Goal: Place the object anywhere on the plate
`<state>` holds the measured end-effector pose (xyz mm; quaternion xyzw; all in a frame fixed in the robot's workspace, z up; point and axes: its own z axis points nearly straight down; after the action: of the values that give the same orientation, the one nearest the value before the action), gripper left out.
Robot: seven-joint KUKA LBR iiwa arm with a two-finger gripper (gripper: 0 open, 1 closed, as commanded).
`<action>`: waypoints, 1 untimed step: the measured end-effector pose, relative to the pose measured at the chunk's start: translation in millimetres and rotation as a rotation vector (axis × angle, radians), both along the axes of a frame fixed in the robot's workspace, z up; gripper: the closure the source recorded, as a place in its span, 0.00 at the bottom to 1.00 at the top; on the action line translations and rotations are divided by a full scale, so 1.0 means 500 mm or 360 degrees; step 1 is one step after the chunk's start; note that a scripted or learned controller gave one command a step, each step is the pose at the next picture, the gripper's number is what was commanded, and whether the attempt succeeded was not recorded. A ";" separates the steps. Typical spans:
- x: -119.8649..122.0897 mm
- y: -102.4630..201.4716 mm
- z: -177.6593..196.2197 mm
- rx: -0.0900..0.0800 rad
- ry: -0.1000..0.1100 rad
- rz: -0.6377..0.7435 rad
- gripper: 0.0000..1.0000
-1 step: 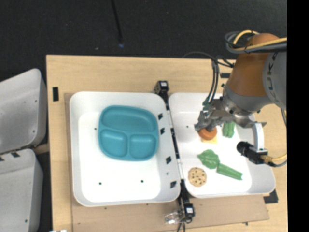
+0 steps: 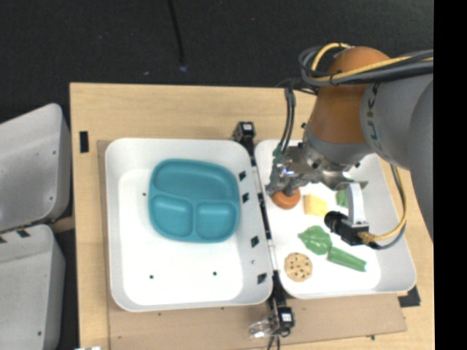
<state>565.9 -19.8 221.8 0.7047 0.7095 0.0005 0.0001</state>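
Dark floor surrounds a pale wooden bench [image 2: 87, 108] that fills the middle of the frame. At the left edge stand two white panels [image 2: 29, 166].

On the bench two shallow white bins sit side by side, their inner rims touching along the centre. The left bin [image 2: 124, 283] holds a teal plate [image 2: 193, 199] with three compartments. It lies flat in the upper half of this bin, a little toward the right wall.

The right bin [image 2: 387, 268] holds the small things. An orange round piece [image 2: 286, 200] lies near the bin's left wall, in its upper part. Just right of it is a yellow block [image 2: 315, 205]. Below these is a green leaf [image 2: 315, 239], and touching its lower right side is a long green pod [image 2: 347, 259], which is tilted. A round brown cookie [image 2: 298, 266] lies at the lower left of this bin, just beside the leaf.

The grey arm [image 2: 343, 115], with its orange band, comes in from the upper right of the frame and bends down over the right bin. Its gripper [image 2: 283, 184] points down directly above the orange round piece and seems to touch its top. From this angle one cannot tell whether the gripper is spread, pressed together, or pinching the piece. The orange round piece is inside the right bin, well apart from the plate, with the two bin walls between them.
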 end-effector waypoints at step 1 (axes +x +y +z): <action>0.030 0.110 0.014 0.0002 -0.0002 0.0002 1.00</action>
<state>580.8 35.4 229.1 0.7042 0.7100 0.0014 0.0001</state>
